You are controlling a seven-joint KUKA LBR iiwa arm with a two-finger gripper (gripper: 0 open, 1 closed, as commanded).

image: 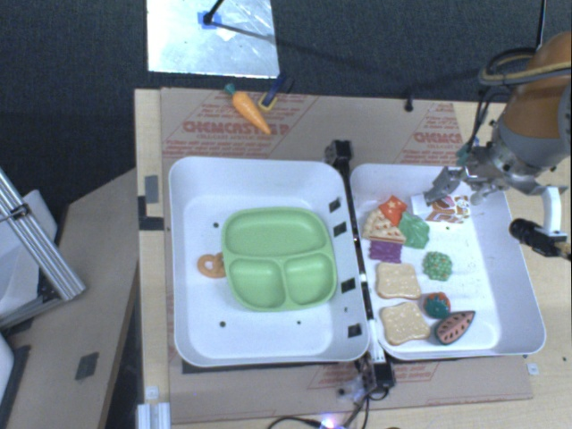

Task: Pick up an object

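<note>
You see the gripper (444, 189) over the right bin's (514, 266) far edge; whether its fingers are apart, you cannot tell.

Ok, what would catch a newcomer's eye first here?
Probably the green tray, sitting in the middle of the left bin with a pretzel beside it. Next, the pile of toy food in the right bin, and the carrot lying on the bench behind.

- The grey arm (536, 105), with its orange band above the wrist, reaches in over the far right corner of the shallow white right-hand bin (518, 302).
- Its wrist angles down and leftward.
- The two-finger metal tool (444, 189) hangs low above that bin's far edge.
</note>
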